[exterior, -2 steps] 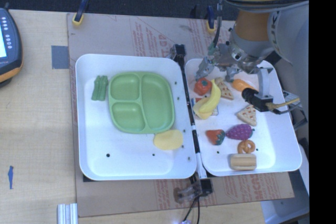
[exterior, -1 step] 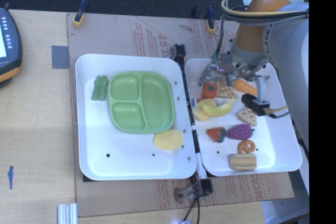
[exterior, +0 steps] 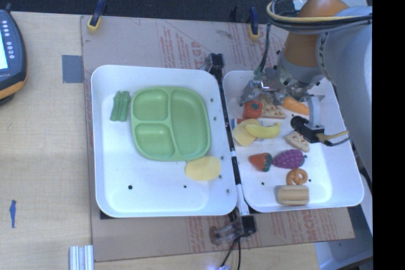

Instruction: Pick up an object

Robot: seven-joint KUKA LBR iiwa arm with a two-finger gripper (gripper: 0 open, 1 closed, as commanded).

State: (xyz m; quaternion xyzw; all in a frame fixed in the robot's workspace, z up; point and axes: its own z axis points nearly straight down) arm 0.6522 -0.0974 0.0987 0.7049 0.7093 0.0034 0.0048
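Note:
My gripper (exterior: pixel 264 86) hangs low over the far end of the right bin (exterior: pixel 342 186), under the grey wrist with the orange band. Just below it lie a red tomato (exterior: pixel 252 109), a tan cracker (exterior: pixel 274 112) and an orange carrot (exterior: pixel 296 105). Further down the bin are a yellow banana (exterior: pixel 263 131), a pale yellow piece (exterior: pixel 243 135), a strawberry (exterior: pixel 261 161), purple grapes (exterior: pixel 288 159), a biscuit (exterior: pixel 297 141), a pretzel (exterior: pixel 296 177) and a bread roll (exterior: pixel 292 195). Nothing shows in the gripper's grasp.
The left bin (exterior: pixel 114 193) holds a green divided plate (exterior: pixel 171 123), green beans (exterior: pixel 120 105) and a yellow piece (exterior: pixel 202 169). A black divider clamp (exterior: pixel 216 63) sits between the bins. A handheld pendant (exterior: pixel 9 54) lies at the bench's far left.

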